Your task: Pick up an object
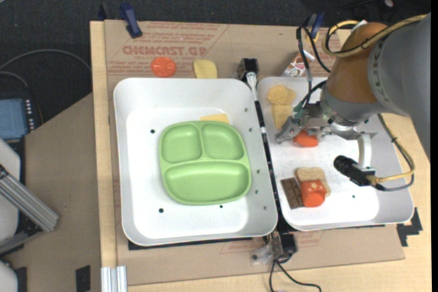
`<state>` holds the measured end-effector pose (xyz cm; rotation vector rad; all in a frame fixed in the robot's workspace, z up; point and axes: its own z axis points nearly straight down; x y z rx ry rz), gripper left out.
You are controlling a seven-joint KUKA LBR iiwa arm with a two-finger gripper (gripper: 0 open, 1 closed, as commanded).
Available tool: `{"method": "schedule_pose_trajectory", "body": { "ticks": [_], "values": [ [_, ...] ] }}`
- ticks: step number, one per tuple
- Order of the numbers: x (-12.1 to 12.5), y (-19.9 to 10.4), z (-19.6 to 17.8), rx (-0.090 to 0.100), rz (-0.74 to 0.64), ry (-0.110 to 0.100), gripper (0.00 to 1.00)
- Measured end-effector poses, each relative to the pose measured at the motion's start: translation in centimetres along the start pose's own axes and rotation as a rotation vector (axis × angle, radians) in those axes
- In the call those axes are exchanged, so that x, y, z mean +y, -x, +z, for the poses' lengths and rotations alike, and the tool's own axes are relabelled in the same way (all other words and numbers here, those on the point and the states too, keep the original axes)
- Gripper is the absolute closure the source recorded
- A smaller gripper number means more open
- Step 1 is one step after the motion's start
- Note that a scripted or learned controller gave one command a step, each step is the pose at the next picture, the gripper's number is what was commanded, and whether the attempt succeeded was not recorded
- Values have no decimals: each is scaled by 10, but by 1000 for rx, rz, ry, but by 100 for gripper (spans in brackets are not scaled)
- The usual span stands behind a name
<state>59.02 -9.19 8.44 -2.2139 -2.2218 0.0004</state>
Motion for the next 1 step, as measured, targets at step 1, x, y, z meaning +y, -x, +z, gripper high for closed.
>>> {"method": "schedule_pose_trajectory", "body": {
  "ticks": [1],
  "values": [
    [1,3,-11,-3,4,4,100]
  ]
}}
